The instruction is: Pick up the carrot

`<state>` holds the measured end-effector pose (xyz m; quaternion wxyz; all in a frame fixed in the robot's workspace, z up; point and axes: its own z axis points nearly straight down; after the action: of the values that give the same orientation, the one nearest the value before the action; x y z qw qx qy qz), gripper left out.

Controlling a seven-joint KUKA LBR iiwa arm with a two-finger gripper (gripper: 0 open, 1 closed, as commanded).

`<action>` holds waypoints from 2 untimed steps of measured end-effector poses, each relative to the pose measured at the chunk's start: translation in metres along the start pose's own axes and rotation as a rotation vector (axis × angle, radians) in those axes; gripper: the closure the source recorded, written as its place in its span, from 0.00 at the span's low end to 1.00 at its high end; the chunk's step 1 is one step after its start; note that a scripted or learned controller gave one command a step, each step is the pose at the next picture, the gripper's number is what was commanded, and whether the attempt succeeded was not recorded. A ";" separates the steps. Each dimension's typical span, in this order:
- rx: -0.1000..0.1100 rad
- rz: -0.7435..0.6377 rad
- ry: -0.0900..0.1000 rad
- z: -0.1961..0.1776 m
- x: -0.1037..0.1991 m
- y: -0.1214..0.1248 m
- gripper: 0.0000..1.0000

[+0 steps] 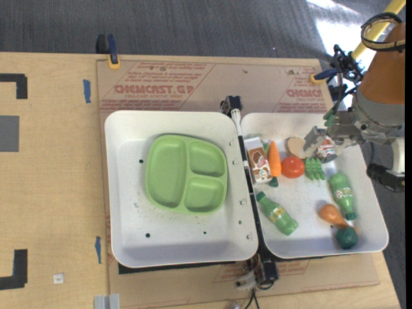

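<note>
A slanted overhead view shows a worktop bearing two shallow white bins side by side. The left bin holds a green divided plate. The right bin holds a scatter of toy food. The carrot, orange and slim, lies near that bin's left wall, pointing toward the far edge, just beside a small carton on its left and a red tomato on its right. Two green bottles, a green ridged piece, a tan disc and an orange-and-green vegetable lie elsewhere in the bin. The grey arm with its orange band reaches in from the right, and its gripper hovers over the far right part of the right bin, near a small can; whether the jaws are parted or closed cannot be told. This looks like the approach step, with the carrot not yet grasped. The next move likely calls for shifting toward the bin's left wall, lining up across the carrot's narrow width, and descending between carton and tomato without nudging either.
</note>
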<state>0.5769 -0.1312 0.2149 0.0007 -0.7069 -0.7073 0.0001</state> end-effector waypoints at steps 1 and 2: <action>-0.003 0.079 -0.001 0.099 0.018 0.010 0.00; -0.009 0.232 0.003 0.125 0.033 0.012 0.00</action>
<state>0.5885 -0.0980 0.0902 -0.0012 -0.7840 -0.6207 -0.0041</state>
